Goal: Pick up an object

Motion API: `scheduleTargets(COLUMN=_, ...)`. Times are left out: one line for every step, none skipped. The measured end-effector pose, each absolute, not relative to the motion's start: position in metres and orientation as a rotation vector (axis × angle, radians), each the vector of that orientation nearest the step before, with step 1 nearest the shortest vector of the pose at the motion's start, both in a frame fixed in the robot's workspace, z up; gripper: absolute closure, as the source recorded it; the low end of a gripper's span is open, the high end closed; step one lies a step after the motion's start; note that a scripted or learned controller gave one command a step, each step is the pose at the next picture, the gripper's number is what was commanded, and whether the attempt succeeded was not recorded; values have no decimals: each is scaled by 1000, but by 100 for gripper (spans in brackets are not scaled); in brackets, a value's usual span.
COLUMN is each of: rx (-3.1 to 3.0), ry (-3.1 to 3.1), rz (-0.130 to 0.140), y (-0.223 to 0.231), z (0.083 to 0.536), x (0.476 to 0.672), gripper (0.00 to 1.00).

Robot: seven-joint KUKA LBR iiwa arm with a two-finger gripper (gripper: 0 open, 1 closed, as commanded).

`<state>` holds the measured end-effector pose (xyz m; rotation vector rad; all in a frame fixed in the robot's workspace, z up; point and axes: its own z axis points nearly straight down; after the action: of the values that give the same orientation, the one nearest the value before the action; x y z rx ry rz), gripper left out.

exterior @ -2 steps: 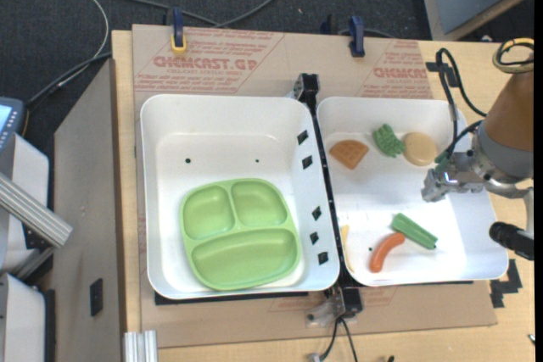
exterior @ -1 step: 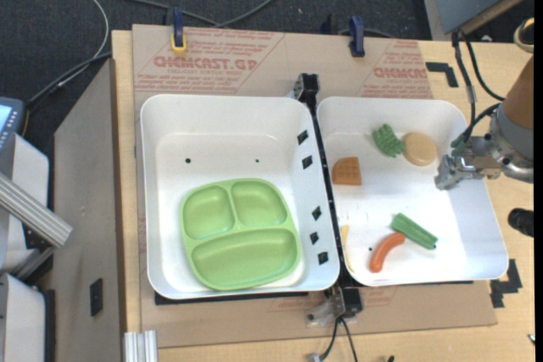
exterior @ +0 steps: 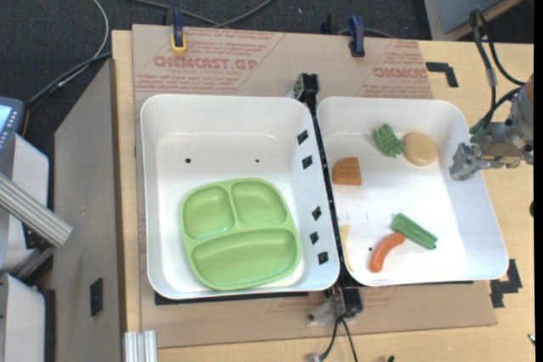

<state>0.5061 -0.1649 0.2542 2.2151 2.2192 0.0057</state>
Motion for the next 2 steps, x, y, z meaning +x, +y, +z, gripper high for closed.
scheduleTargets(rx=2218, ry=2231, rz=1, y=-112, z=239, x=504, gripper=100)
scheduleTargets(rx=2217, ry=2233, rz=2, y=-48, z=233, x=503, gripper=100)
